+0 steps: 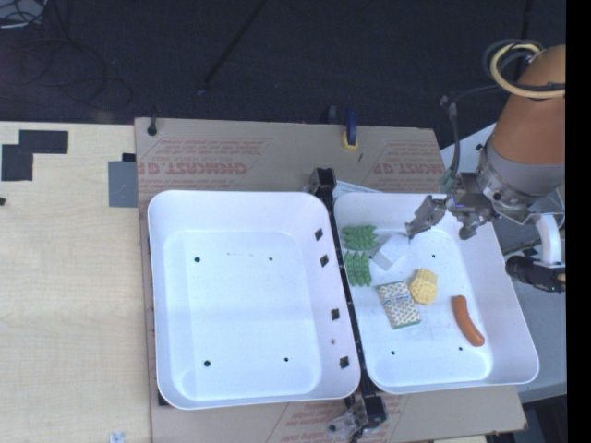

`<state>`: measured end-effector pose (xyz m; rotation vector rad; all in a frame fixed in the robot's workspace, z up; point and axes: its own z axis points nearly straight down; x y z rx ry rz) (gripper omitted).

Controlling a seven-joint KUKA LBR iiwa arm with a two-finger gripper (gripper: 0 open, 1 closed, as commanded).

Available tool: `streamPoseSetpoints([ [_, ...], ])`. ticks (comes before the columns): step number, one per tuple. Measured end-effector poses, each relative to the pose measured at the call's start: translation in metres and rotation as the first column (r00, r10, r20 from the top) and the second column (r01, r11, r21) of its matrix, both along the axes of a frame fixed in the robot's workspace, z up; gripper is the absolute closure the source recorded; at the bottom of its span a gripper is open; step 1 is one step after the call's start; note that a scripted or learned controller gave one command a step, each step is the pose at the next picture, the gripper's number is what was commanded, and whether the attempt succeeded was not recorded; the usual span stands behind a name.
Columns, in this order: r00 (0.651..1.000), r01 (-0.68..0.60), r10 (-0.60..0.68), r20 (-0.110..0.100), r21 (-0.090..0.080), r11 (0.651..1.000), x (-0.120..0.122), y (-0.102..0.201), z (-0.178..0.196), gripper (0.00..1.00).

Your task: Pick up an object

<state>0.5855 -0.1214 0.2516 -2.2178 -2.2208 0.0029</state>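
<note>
Here the pincer is held spread and empty above the right bin | an orange sausage is seen lying flat.

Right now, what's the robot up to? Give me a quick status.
Hand open, above right bin's far edge, holding nothing. Orange sausage, yellow block, green pieces lie untouched. Nothing in the way.

Both white bins, the left bin and the right bin, look like smooth plastic with a soft gloss, and they stand on a matt brown cardboard sheet with red print, beside a pale wooden bench top. The orange sausage looks smooth and slightly shiny, the yellow corn piece has a bumpy surface, and the green pieces look ribbed. The arm's orange band looks matt and smooth, and the gripper below it seems to be grey metal.
</note>
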Motion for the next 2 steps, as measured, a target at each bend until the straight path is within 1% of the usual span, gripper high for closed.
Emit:
streamPoseSetpoints([
  [1,1.0,0.006,-0.006,-0.004,0.002,1.0,-0.114,0.005,0.034,0.0],
  [2,1.0,0.006,-0.005,0.018,-0.009,1.0,-0.109,-0.07,0.185,0.0],
])
